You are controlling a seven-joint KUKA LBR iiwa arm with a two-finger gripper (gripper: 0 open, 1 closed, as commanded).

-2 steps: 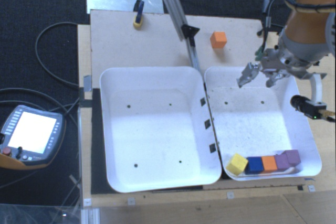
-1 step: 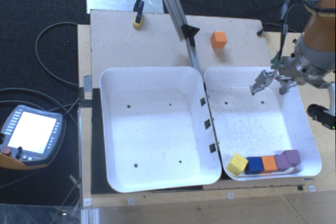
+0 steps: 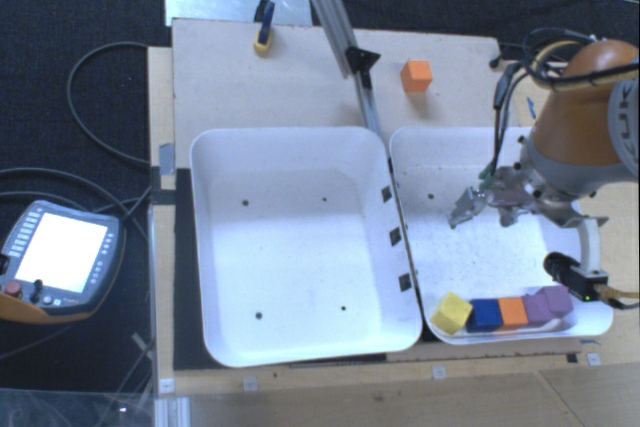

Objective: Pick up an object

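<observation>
Blocks are sitting in a row along the near edge of the right bin point(image 3: 440, 165): a yellow block point(image 3: 451, 312) at the left end, then a blue block point(image 3: 486, 314), an orange block point(image 3: 513, 311) and a purple block point(image 3: 546, 305), each touching the next. All four are lying below the gripper point(image 3: 468, 207) in the view, nearer the camera, and well apart from it; the yellow one is sitting almost straight beneath the gripper's tip.

Over the middle of the right bin, the gripper is hanging above the speckled white floor, pointing toward the left bin point(image 3: 290, 155). Nothing is showing between its fingers, but whether they are spread or closed I cannot tell from this angle. To its right, the arm point(image 3: 585, 130) with its orange band is reaching in, with dark cables looping over its top.

To the left of the gripper, the left bin is lying alongside the right one, their rims meeting at a seam marked with small black squares. Further left, off the bench, a handheld control pad point(image 3: 58, 255) with a lit blank screen is resting on the dark floor; no writing on it is readable.

Beyond the gripper, on the bare board point(image 3: 300, 75), a lone orange cube point(image 3: 417, 75) is sitting just past the right bin's far rim. A slanted metal pole point(image 3: 335, 15) is crossing the board, and a blue and yellow clamp point(image 3: 264, 25) is lying farther left.
</observation>
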